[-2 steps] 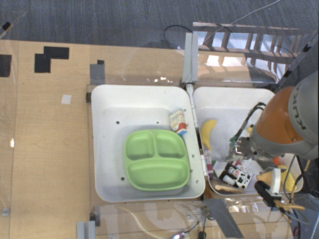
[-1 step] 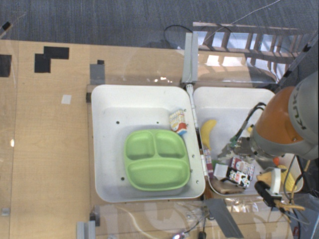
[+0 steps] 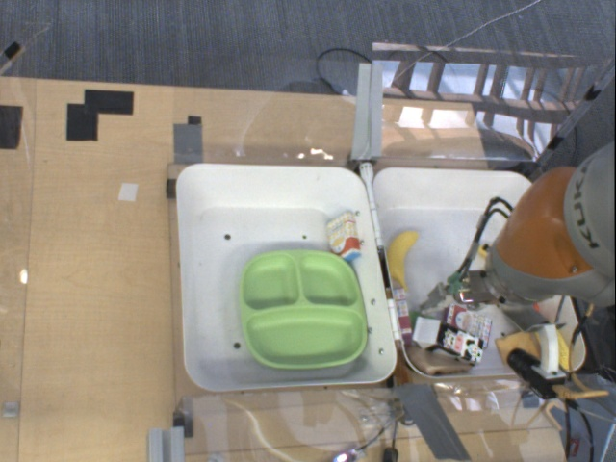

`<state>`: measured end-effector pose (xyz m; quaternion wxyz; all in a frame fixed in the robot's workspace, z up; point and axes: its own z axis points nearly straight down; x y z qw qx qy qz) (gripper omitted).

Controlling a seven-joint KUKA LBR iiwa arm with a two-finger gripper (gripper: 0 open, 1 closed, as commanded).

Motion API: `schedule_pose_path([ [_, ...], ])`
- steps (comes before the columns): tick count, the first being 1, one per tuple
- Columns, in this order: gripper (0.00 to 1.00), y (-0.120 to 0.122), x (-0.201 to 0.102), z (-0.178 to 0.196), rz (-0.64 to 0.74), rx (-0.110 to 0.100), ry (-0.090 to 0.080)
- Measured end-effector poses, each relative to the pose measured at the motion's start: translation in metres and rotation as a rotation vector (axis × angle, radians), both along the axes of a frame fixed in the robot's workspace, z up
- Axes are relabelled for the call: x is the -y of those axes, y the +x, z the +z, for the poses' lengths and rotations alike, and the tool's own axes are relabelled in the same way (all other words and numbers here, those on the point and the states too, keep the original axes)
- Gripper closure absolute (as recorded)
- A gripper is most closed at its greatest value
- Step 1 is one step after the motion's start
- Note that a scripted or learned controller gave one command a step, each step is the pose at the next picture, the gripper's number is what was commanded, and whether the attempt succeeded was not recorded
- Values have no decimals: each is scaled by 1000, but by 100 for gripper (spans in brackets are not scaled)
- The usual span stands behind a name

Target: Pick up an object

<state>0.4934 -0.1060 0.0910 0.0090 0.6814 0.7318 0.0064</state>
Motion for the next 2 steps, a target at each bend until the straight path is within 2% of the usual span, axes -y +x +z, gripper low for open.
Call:
schedule_pose_path([
  [1,0,33,-16,-1,124,-7,-2],
  [2,0,43,-3,-1,-82,-10,6],
])
